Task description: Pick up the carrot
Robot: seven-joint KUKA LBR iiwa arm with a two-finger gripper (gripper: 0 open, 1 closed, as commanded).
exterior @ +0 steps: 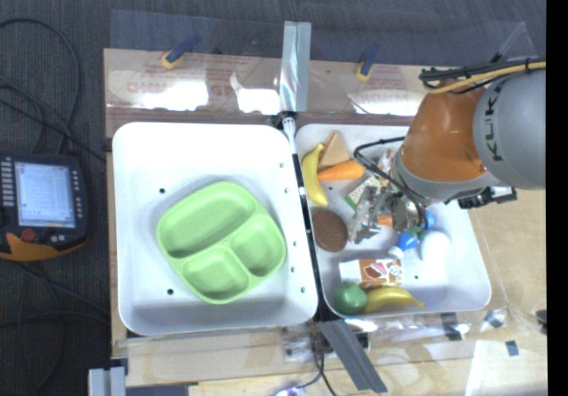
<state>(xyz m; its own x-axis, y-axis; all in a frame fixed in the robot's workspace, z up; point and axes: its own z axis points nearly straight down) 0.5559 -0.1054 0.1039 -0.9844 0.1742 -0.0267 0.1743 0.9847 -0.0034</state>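
In the right bin [461,292], the gripper [371,218] hangs near the carrot [342,171]; claw width unclear, I cannot tell; carrot not yet lifted.

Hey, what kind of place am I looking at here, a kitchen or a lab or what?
Most likely a robotics lab bench, not a kitchen. An industrial arm reaches over two white bins holding toy-like food, such as a carrot and banana, and a control pendant lies on the carpet.
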